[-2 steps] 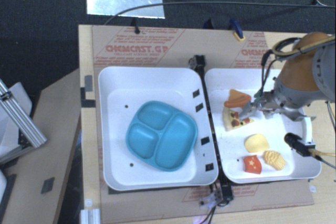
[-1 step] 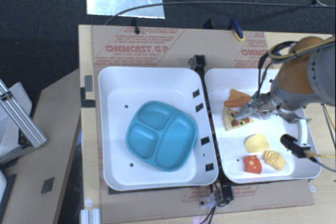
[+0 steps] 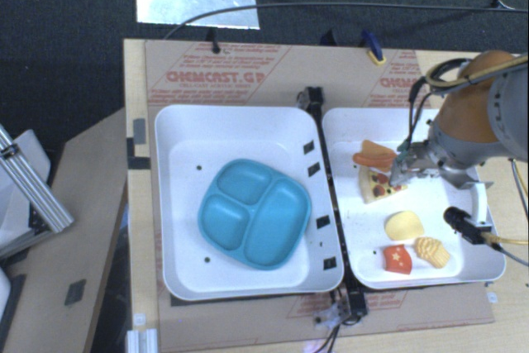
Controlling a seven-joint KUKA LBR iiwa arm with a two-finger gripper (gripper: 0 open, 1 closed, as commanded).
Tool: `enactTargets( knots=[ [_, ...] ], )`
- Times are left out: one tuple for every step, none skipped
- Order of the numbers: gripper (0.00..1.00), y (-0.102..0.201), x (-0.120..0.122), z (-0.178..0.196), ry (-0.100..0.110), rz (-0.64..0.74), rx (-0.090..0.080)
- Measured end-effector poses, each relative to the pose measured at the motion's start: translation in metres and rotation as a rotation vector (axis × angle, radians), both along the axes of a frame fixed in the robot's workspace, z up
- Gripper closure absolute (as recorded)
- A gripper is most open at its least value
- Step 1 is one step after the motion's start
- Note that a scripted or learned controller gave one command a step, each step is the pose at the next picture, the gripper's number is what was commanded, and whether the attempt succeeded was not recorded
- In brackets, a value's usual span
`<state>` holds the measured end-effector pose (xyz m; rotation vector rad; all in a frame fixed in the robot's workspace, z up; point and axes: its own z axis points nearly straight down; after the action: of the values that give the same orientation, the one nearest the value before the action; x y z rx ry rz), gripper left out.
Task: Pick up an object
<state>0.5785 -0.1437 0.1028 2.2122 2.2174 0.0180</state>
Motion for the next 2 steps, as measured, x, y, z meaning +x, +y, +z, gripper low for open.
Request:
enactTargets(
  knots=[
    [1.00, 0.008, -0.003, 0.049, 0.009, 0.003, -0.003],
    [1.00, 0.007, -0.001, 0.103, 0.007, 0.004, -0.003]
  ],
)
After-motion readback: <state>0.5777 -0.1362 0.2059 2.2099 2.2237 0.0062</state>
